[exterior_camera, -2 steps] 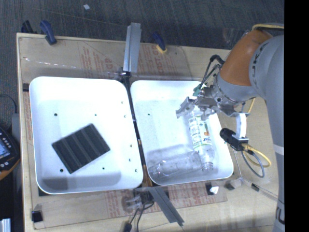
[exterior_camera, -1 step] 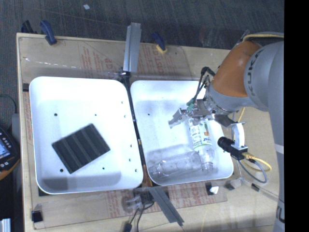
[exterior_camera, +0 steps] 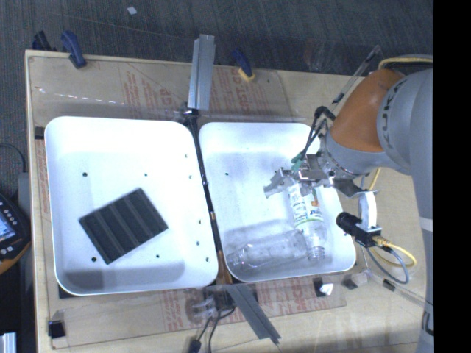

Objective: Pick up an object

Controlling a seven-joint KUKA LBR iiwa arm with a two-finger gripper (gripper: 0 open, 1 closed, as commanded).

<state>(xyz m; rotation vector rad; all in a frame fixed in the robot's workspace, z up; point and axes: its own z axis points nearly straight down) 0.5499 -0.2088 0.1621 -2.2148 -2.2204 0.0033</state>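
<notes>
My gripper (exterior_camera: 293,178) hangs over the right bin (exterior_camera: 243,142), near its right side. Directly below it in the view lies a small clear bottle with a white label (exterior_camera: 305,213), its upper end right at the gripper. Whether the gripper touches the bottle I cannot tell. A larger clear plastic bottle (exterior_camera: 266,251) lies on its side along the bin's front wall, next to the small bottle's lower end. A black ribbed pad (exterior_camera: 124,224) lies flat in the left bin (exterior_camera: 110,134).
The grey arm with its orange band (exterior_camera: 368,120) reaches in over the right bin's right rim. A black fitting with a yellow cable (exterior_camera: 360,229) sits just outside that rim. A metal bar (exterior_camera: 201,68) stands behind the divide between the bins.
</notes>
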